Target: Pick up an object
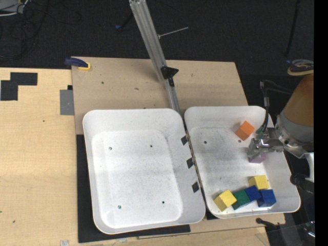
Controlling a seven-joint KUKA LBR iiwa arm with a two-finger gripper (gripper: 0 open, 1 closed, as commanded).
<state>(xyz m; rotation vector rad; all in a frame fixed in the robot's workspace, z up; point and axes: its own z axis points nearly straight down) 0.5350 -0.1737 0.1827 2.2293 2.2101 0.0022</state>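
Gripper [258, 150] sits low in the right bin [220, 122], near its right wall, directly over a small purple block [258, 157]; whether it's pinching that block, I cannot tell. Orange block [245, 130] just up-left; yellow, green and blue blocks [246, 195] cluster near the front edge.

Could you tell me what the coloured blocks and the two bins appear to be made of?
The orange block and yellow block look like painted wood or plastic: flat matte faces, crisp edges. The right bin and left bin seem moulded white plastic, with rounded rims and a slight sheen.
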